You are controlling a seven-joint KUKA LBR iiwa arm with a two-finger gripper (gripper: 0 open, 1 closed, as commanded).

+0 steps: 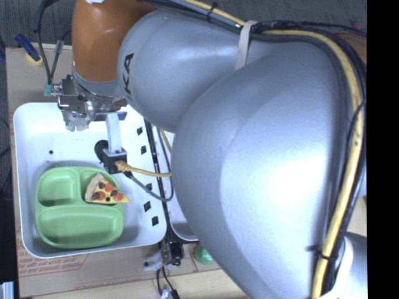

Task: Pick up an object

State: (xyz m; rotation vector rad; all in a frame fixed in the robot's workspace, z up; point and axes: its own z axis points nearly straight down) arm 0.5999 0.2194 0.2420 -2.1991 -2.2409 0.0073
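Note:
A toy pizza slice (106,190) lies on a green divided plate (72,220) in the near part of the left bin (37,132), resting over the plate's upper right compartment. My gripper (76,122) hangs over the bin's far left corner, well apart from the plate and the pizza slice. Nothing can be seen held in it. The grey arm with its orange band (100,36) covers most of the view.
The arm's bulk hides nearly all of the right bin. A small green thing (202,254) peeks out below the arm near the front edge. Cardboard (50,265) lies under the left bin's front. Cables run along the bin's right wall (153,185).

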